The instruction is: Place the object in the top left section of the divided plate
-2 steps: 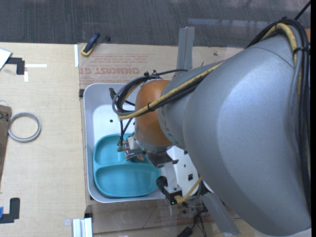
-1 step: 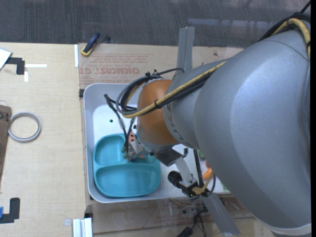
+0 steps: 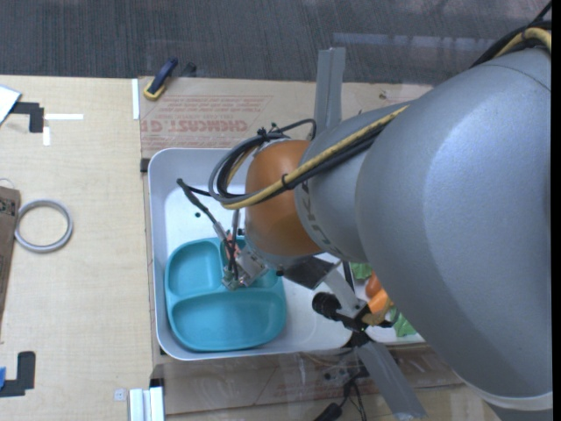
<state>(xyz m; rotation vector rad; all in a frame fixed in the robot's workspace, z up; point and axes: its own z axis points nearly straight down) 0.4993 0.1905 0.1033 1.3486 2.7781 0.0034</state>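
A teal divided plate [image 3: 219,310] lies in the left white bin [image 3: 166,200], near its front. My gripper [image 3: 233,274] hangs low over the plate, at the ridge beside the top left section [image 3: 195,270]. The grey arm with its orange band [image 3: 276,200] covers most of the gripper from above. Nothing shows in the top left section. Whether anything sits between the fingers is hidden by the wrist.
An orange and a green object [image 3: 381,305] peek out under the arm at the right, in the other bin. A roll of tape [image 3: 39,224] lies on the wooden bench at the left. A blue and yellow tool [image 3: 162,77] rests behind the bins.
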